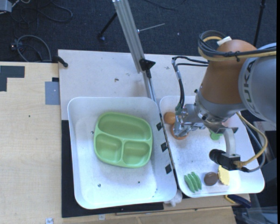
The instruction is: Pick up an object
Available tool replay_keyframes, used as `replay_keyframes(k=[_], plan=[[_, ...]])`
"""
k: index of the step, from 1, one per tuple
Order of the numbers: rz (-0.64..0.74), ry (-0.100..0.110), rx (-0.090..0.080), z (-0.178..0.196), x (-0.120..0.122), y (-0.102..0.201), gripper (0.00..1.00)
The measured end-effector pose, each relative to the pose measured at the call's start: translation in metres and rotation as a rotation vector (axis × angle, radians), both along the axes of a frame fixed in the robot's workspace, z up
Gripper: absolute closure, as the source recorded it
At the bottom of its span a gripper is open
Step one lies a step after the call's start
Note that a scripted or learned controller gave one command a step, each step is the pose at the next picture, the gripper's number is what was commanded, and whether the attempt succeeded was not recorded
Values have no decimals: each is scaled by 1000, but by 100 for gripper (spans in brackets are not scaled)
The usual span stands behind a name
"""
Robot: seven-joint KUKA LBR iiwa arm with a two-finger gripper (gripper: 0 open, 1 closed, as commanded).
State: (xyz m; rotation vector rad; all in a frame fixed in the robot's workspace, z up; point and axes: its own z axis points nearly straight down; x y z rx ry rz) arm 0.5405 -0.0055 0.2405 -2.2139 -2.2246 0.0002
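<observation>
Two white bins sit side by side on the bench. Left bin [79, 171] holds a light green divided plate [123, 140] with three compartments, lying flat near the bin's middle.

Right bin [196, 153] holds the small things. An orange-brown rounded object [170, 118], egg-like, lies at the bin's upper left corner, close to the divider between the bins. Just below it a brownish rounded piece [179, 135] shows under the gripper, partly hidden; what it is cannot be told. Along the bin's lower edge: a green ridged item [192, 181], a brown round lump [210, 178] beside it, and a yellow piece [223, 175] to the right of that. A small green bit [215, 135] peeks out beneath the arm.

Arm [233, 78] reaches in from the right, its orange band over the right bin's upper half, wrist pointed downward. Gripper [181, 124] hangs low at the bin's upper left, right beside the orange-brown object and over the brownish piece. Whether the tool is released or clenched, I cannot tell; cables and metal parts crowd the tip.
</observation>
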Motion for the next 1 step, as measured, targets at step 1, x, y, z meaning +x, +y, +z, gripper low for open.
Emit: replay_keyframes(k=[1], plan=[[0, 0, 0, -3, 17, 53, 100]])
